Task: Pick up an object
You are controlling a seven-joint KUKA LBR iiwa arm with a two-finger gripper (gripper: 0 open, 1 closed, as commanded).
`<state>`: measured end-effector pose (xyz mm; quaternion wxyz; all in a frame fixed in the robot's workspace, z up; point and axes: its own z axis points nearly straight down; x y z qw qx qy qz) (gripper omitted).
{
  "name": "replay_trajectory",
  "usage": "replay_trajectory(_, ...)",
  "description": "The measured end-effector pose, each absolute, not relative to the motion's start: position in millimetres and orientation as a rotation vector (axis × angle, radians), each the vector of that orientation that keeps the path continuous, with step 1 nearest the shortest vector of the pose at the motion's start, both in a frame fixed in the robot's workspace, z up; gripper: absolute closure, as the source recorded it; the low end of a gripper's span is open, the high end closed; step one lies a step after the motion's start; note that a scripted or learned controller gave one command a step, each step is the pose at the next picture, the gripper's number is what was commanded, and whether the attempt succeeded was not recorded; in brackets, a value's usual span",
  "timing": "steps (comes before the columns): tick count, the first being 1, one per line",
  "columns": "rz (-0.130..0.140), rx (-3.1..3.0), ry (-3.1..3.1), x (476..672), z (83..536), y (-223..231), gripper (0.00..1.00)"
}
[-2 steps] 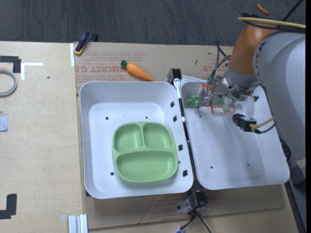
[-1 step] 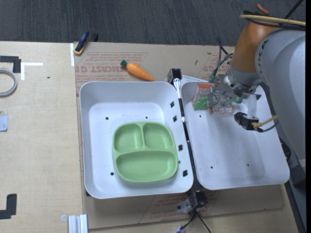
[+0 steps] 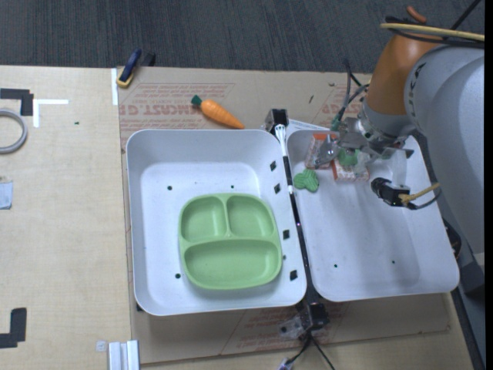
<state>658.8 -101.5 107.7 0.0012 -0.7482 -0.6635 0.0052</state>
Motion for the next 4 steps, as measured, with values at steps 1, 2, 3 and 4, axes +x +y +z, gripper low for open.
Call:
replay_trajectory(1, 0.022, -1.995, -2.414, 656.5, 96.7, -111.9, 0.00)
replay_trajectory(2, 0.022, -2.003, -2.423, 658.0, 107.6, -114.7, 1.00)
replay_trajectory(3, 0.023, -2.002, -2.422, 657.4, 106.9, -114.6, 0.00)
replay_trajectory(4, 0.023, -2.004, -2.423, 658.0, 117.4, -115.2, 1.00)
